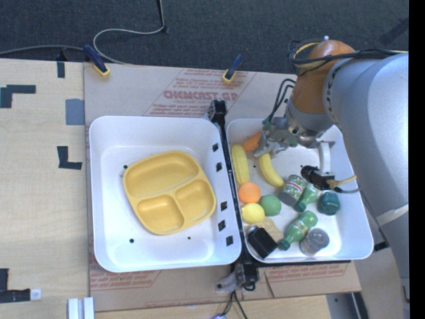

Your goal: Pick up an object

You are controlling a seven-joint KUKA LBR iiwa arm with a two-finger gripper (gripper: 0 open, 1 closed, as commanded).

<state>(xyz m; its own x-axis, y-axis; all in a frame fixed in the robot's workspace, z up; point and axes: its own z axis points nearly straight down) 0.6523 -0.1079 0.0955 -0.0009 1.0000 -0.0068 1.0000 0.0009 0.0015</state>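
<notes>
From above, the gripper [273, 141] hangs low in the right bin [355, 241], right at the top end of the banana [269, 170], which stretches away down and right. Whether it grips anything, I cannot tell.

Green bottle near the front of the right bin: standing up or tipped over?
Tipped over. The green bottle lies on its side on the right bin floor, cap toward the front.

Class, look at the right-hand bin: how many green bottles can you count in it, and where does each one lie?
2. One green bottle lies mid-bin beside the teal ball. The other green bottle lies nearer the front edge, left of the grey round object. The arm may hide more.
</notes>
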